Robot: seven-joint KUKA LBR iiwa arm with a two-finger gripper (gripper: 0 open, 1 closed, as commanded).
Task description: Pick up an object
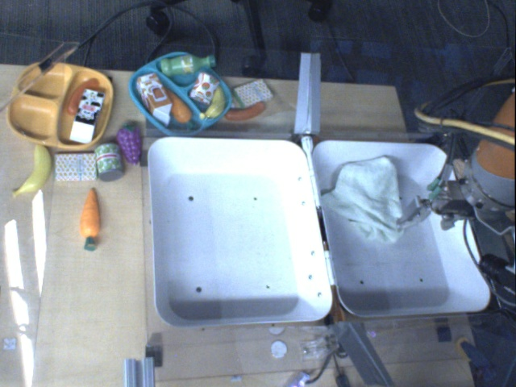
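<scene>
A crumpled white cloth point(367, 197) lies bunched in the right bin's point(403, 293) upper-left part.

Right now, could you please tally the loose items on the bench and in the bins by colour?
Yellow: 1, banana
Orange: 1, carrot
Purple: 1, grapes
Red: 1, sausage
White: 1, cloth in the right bin, beside the claw
Total: 5

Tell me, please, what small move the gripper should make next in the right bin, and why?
Probably a short push further left and down into the crumpled white cloth, then close. The gripper sits at the cloth's right edge in the right white bin, and I see no fabric clearly between its fingers, so a deeper bite seems safer.
</scene>
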